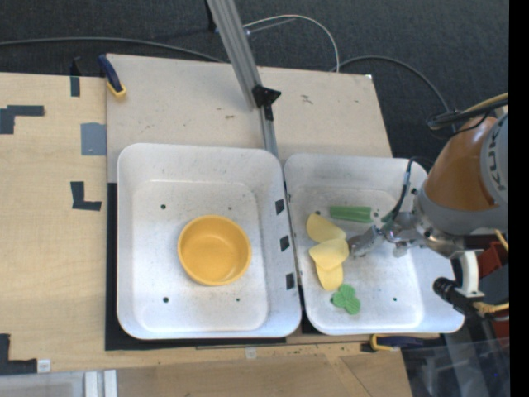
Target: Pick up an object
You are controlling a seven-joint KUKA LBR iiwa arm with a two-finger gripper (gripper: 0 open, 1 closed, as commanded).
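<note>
In the right bin, a cluster of soft-looking pale yellow pieces lies near the left wall, a green stick just above them and a small knobbly green piece below. The hand reaches among the yellow pieces; whether it grips one I cannot tell. The left bin, speckled white, holds a round orange bowl. Both rest on a pale wooden table, with dark carpet beyond.

White bins hold an orange-yellow bowl, pale yellow pieces and green pieces
</note>
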